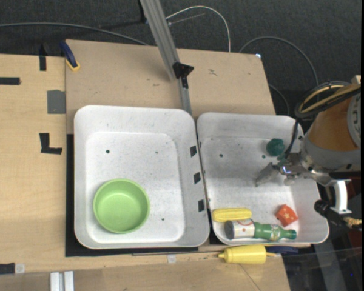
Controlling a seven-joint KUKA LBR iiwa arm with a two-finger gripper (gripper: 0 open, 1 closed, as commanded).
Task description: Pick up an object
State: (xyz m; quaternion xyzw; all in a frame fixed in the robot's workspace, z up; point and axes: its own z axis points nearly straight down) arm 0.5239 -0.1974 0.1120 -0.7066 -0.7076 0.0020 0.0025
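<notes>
Worktop (139, 80) under me is brown board, and it carries two shallow white bins side by side. My arm (333, 132) comes in from the right, grey with its orange band, and reaches over the right bin (242, 129). My hand (278, 170) hangs low over the middle right of that bin, its grey fingers (266, 176) pointing left and down toward the bin floor. Whether it is open or closed I cannot tell, and I see nothing between the fingers.

A small teal object (275, 145) sits just above my hand, close to the wrist; I cannot make out whether it touches me. A small red block (286, 214) lies nearer the front right corner, apart from my hand. Along the front wall of the same bin lie a yellow corn-like piece (232, 214) and, just in front of it, a green bottle (261, 230) on its side with a white label and a red mark, its neck pointing right.

The left bin (133, 120) holds a green bowl (121, 205), upright, in its front left part. A yellow bottle (244, 254) lies on the worktop just outside the front edge of the right bin. A grey metal pole (161, 29) slants up from the gap between the bins.
</notes>
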